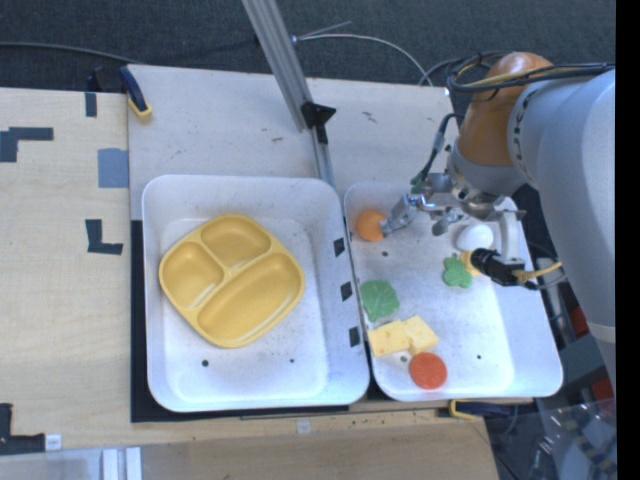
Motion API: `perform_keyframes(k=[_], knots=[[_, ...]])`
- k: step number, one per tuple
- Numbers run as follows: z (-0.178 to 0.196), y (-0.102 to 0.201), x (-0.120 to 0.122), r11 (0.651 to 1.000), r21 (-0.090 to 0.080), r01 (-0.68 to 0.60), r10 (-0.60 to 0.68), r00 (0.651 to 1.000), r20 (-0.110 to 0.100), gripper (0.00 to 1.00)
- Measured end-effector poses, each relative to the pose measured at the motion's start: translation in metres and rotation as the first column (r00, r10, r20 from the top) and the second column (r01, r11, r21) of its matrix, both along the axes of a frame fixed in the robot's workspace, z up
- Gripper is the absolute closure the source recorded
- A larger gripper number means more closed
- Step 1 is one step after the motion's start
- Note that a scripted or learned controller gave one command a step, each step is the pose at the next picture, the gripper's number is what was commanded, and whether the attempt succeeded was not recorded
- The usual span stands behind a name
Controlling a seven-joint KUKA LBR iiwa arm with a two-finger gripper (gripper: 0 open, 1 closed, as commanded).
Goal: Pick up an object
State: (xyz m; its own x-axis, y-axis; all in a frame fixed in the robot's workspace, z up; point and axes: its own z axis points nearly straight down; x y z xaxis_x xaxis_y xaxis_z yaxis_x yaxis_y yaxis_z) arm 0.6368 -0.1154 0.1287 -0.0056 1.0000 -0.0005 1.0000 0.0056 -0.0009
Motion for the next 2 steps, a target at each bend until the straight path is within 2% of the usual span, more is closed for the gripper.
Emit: perform_keyframes(k=[1, 2], knots=[[-0.042, 0.020, -0.004, 1.000, -0.001, 0.003, -0.003, 1.000, -0.003, 0.00], [-0.040, -0.072, -0.051, 1.000, -0.003, 0.013, -0.013, 1.000, -0.003, 0.00]])
